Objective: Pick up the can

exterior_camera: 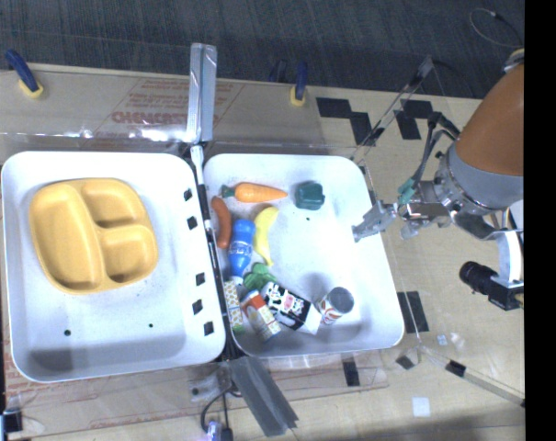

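The can (pixel 334 305), with a silver top and a red and white label, leans in the near right corner of the right bin (pixel 374 324). It rests against a black and white carton (pixel 287 307). My gripper (pixel 388 229) hovers over the bin's right rim, up and to the right of the can and well apart from it. Its two fingers are spread open with nothing between them.
The right bin also holds a carrot (pixel 259 192), a dark green piece (pixel 308 195), a banana (pixel 264 231), a blue bottle (pixel 242 244) and small packs near the front left. A yellow divided tray (pixel 94 232) lies in the left bin (pixel 112 347).
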